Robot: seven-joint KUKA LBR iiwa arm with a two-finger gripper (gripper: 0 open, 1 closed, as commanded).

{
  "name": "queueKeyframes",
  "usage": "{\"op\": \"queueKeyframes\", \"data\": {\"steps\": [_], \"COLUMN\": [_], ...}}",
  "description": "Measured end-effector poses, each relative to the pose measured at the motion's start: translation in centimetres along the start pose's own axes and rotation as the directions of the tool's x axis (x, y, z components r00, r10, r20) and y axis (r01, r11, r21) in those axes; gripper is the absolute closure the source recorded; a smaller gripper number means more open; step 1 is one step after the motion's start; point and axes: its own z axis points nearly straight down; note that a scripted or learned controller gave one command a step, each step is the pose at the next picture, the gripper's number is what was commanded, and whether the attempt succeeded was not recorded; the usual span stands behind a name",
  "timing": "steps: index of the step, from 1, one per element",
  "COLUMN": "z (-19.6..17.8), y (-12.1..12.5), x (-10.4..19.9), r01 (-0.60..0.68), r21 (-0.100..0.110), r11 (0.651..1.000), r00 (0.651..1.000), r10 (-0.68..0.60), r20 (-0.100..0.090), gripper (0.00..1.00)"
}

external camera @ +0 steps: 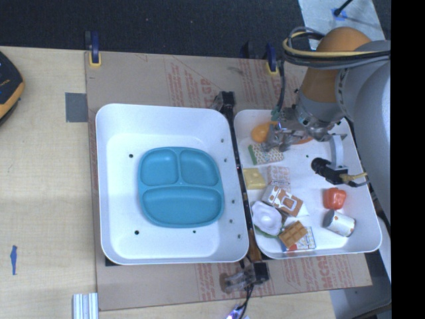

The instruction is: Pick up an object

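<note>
Gripper [283, 138]: low over the far left part of the right bin; its opening cannot be told; nothing seen held.
Right bin [364, 243]: under the gripper, reaching from it toward the viewer.
Orange piece [259, 132]: just beside the gripper on its view-left, by the bin's far left corner.
Green packet [266, 155]: just nearer the viewer than the gripper, a little to view-left; whether they touch, cannot tell.
Yellow block [254, 178]: nearer the viewer than the green packet, by the bin's left wall.
Patterned packet [279, 175]: straight toward the viewer from the gripper, beside the yellow block.
Carton [283, 201]: farther along that same line, brown and white, tilted.
White cup [266, 218]: well apart from the gripper, touching the carton's view-left side.
Cracker pack [295, 234]: farthest toward the viewer, at the bin's near wall.
Red piece [335, 198]: well apart, toward the viewer and view-right.
White can [340, 224]: just past the red piece, on its side.
Left bin [113, 244]: view-left of the gripper.
Blue tray [180, 185]: in the left bin's middle, well apart from the gripper.
</note>
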Motion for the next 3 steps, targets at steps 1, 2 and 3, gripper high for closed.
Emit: {"op": "queueKeyframes", "data": {"steps": [1, 2, 3], "z": [0.5, 0.8, 0.6], "y": [-7.6, -7.6, -1.4], "x": [-1.7, -1.9, 0.2], "r01": [-0.011, -0.012, -0.007], "r21": [-0.062, -0.053, -0.046], "r11": [0.998, 0.999, 0.999], "r00": [1.0, 1.0, 1.0], "r10": [0.012, 0.012, 0.008], "r20": [0.009, 0.011, 0.007], "gripper": [1.0, 0.0, 0.0]}}
